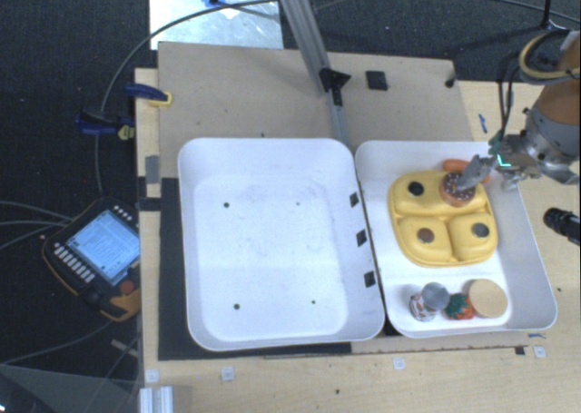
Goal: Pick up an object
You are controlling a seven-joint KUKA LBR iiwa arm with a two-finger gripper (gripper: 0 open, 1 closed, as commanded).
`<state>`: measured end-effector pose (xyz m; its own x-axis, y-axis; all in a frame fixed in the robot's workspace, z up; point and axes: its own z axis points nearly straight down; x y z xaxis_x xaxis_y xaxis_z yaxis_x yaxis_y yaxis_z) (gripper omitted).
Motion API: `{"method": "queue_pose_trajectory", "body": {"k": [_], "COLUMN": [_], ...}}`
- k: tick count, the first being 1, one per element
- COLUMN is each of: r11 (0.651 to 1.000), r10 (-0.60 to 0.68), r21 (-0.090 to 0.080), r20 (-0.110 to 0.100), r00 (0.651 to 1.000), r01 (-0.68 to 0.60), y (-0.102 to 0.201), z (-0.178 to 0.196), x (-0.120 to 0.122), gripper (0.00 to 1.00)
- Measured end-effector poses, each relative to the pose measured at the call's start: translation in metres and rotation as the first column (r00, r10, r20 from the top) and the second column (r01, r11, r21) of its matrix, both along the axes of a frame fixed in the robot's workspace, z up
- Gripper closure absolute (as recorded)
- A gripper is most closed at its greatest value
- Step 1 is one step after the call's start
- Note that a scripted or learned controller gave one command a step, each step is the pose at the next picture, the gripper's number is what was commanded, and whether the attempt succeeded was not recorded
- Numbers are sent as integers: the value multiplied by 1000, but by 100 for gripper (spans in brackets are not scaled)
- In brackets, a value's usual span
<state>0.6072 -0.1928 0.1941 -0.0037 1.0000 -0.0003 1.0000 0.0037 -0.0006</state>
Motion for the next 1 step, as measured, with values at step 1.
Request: {"method": "queue_pose_trajectory", "body": {"k": [1], "r11": [1000], "r10": [0], "r21": [-1], "r20": [3], "r00": [1000], "r01": [0], "y": [0], "z": [1], "x": [1], "gripper": [0]}}
